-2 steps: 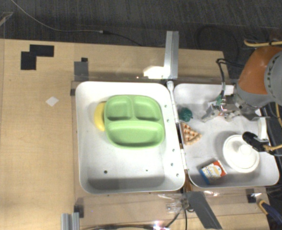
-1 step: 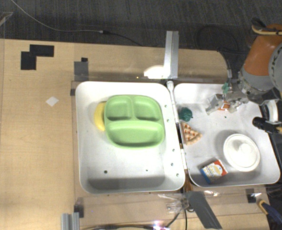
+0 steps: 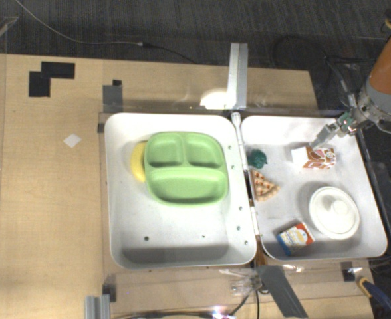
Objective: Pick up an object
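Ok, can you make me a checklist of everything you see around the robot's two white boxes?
Surface: wooden bench bearing left bin and right bin.
Job's things: right bin holds white bowl, red-and-white packet, teal lump, pizza slice toy, small carton.
Clutter: left bin holds green divided tray over a yellow item.
Grippers: gripper above the packet, nothing seen between fingers.
Cables: thin wire on dark floor.
Surroundings: black tape marks on bench.
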